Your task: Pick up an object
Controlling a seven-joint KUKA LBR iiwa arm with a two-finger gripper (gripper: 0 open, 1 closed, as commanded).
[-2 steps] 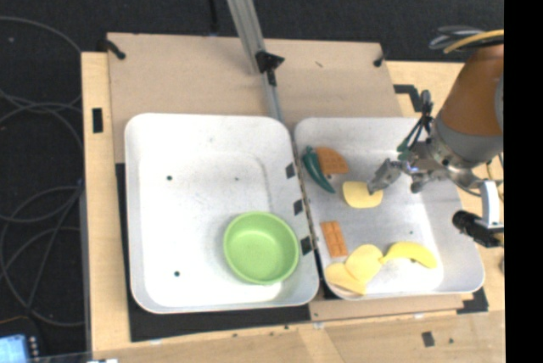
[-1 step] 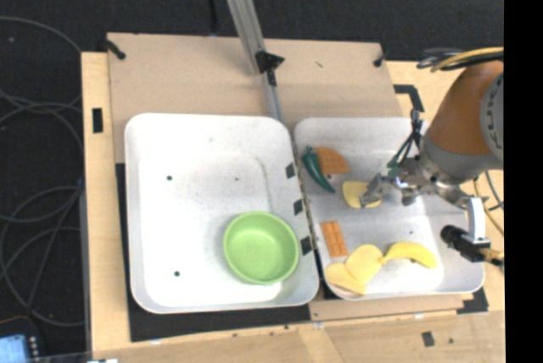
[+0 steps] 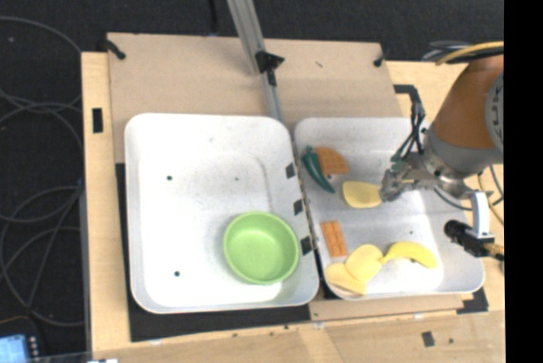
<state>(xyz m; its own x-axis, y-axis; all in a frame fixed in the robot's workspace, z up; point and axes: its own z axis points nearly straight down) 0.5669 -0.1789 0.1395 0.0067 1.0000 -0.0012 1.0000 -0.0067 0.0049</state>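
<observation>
I've got the gripper (image 3: 392, 186) at the right edge of the pale yellow piece (image 3: 361, 195), finger state unclear; looks light, slick, so grab across its narrow width.

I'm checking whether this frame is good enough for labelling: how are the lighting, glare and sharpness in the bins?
Camera view: lighting is even and soft, with faint shadows along the rims; the white right bin and left bin look bright but not blown out; the green bowl reads clearly; the gripper beside the pale yellow piece is small and slightly blurred; the surrounding floor is dark.
</observation>
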